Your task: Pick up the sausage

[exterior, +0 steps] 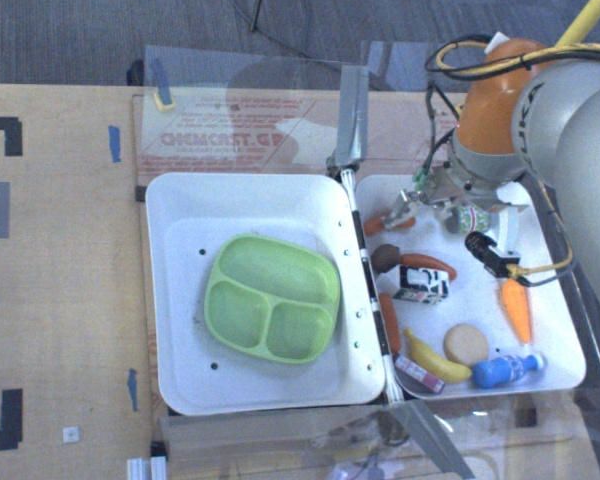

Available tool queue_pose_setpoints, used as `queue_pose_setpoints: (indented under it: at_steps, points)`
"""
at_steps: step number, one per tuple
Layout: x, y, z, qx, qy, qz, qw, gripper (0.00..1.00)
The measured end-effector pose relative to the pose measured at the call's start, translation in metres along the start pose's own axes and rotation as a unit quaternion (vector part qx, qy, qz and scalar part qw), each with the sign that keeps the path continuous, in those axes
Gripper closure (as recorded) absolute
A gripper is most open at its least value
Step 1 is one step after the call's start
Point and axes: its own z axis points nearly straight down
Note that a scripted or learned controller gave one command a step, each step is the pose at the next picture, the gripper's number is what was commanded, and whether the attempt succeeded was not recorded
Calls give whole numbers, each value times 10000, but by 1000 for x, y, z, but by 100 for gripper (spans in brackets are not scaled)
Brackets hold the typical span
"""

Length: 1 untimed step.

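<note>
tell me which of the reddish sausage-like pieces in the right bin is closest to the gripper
The short one at the bin's upper left, lying just beside the gripper. The curved one sits lower by the toy car, and the long one lies along the bin's left wall.

Single fixed camera mounted above bench, looking down at slant. Both white bins framed: left bin, right bin. Arm seen entering from right. Distance probably moderate; floor visible at top.
</note>
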Motion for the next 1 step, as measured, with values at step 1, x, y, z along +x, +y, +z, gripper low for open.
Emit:
queue_pose_setpoints:
  at_steps: [1]
  points:
    - [-10, 0, 12, 3, 12, 143, 9999, 0]
